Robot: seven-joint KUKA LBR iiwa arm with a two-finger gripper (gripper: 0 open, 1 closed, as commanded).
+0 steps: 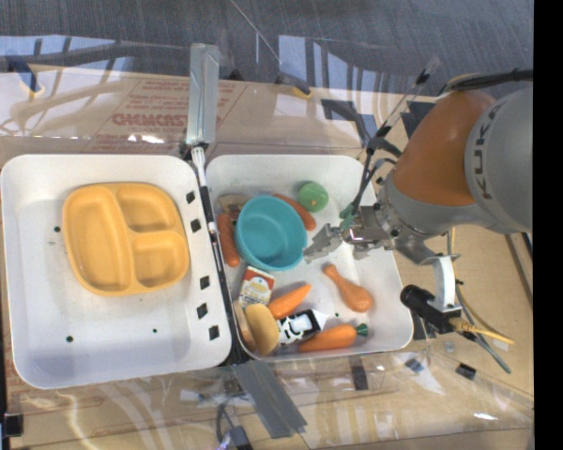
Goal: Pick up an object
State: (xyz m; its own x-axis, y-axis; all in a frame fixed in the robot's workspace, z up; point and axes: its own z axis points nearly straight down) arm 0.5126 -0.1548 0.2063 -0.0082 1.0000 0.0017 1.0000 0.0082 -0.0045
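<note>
approach step in hand, as judged: nothing lifted yet. largest first: grey kuka arm [469, 172] with its orange band, reaching in over the right edge of the right bin [380, 331]. left bin [38, 336] carrying a yellow divided tray [125, 236] toward its far side. inside the right bin, a teal bowl [270, 232] near the middle, upright, just beside the gripper [330, 237], which hangs low over the bin's centre-right. fingers too blurred against the bowl rim to call open or closed; cannot tell. nothing seen between them. smaller candidates around: an orange carrot [327, 338] along the near edge, a chicken drumstick [348, 289] toward the right wall just below the gripper, a second small carrot [290, 300] near the middle, a bread roll [260, 327] at the near left corner, a green round fruit [311, 194] by the far wall, a small snack packet [257, 285] by the left wall. next move, probably: settle on one target, the drumstick or the bowl rim being nearest, then line up above it, descend and close. crowding near the bowl likely to cause a glancing miss.
</note>
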